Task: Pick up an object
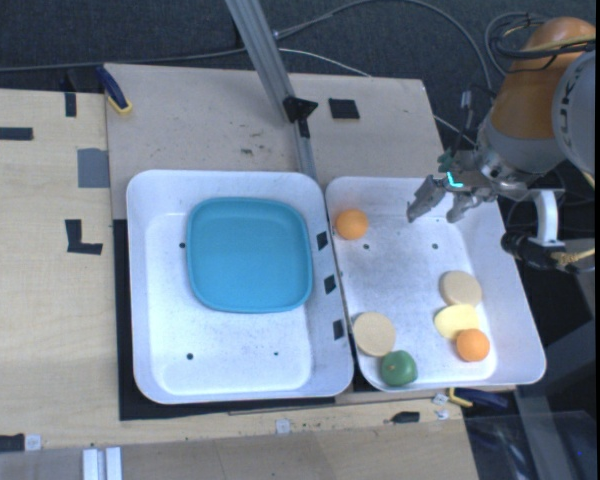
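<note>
While the gripper hangs over the upper part of the right bin, at about one o'clock from that bin's centre, its two fingers stand spread apart with nothing between them, so the task sits at the approach step and no object is yet taken. Candidates lie scattered in that bin: an orange ball near the left wall at about ten o'clock, nearest to the gripper though still apart from it; a tan disc and a green ball close together at about seven o'clock; and, at about four o'clock, a second tan disc, a yellow piece and a small orange ball packed in a tight cluster. The left bin bears a blue plate. By judgement, the orange ball offers the easiest target, since it stands alone with free floor around it, whereas the cluster risks a finger landing on a neighbour. The next move calls for travelling toward nine o'clock until the fingers straddle the ball, then descending and closing; a round object may roll off if the fingers come down off-centre.
</note>
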You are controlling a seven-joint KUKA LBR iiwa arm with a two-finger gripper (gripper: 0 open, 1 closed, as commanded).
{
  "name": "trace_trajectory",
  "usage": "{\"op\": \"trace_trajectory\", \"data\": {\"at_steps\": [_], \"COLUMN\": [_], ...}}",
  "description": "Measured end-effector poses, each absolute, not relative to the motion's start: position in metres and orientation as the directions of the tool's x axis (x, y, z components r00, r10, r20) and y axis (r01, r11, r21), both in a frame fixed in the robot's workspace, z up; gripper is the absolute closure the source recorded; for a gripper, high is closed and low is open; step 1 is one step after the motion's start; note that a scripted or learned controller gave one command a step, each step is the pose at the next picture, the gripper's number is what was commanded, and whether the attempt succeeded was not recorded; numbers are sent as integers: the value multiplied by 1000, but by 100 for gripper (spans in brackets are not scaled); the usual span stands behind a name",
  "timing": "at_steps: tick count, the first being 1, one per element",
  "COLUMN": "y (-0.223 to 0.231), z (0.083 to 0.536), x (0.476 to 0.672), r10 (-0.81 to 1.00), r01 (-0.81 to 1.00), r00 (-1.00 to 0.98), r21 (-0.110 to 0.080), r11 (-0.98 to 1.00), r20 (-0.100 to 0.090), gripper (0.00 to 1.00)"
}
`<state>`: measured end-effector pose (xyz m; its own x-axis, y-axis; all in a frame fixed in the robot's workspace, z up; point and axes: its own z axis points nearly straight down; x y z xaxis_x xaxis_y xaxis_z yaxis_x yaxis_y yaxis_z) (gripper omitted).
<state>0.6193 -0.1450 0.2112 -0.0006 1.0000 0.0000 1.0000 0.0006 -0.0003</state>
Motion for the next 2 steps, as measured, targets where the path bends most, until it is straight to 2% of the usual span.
{"op": "trace_trajectory", "data": {"at_steps": [1, 2], "y": [-145, -154], "z": [211, 161], "x": [619, 616], "r10": [1000, 1000], "r01": [1000, 1000], "r00": [-1, 0], "r21": [0, -5], "r11": [1, 0], "r20": [0, 0], "gripper": [0, 0]}}
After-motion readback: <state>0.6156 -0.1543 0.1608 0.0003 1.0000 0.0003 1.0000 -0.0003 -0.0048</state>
